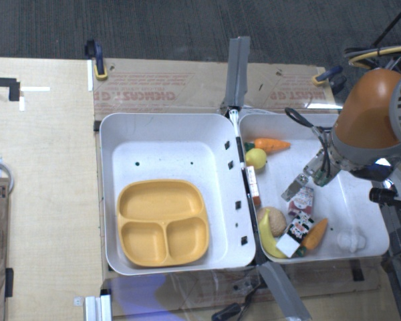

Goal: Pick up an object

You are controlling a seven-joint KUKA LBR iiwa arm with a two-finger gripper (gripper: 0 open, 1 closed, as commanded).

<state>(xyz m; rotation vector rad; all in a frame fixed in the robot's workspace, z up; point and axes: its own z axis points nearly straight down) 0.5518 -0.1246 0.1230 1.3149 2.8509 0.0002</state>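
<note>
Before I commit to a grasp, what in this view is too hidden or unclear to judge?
- Tool, camera view: too small and slanted to tell its state or whether it holds anything.
- Banana: partly covered by the round tan item.
- Small packets: labels too small to read.
- Pale object in the right bin: washed out against white.

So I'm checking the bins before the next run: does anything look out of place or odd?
Nothing looks spilled or broken. The yellow divided plate lies flat in the left bin. The right bin's items crowd its left side: a carrot, a lemon, and a heap with a banana near the front. The pincer hangs above them.
</note>
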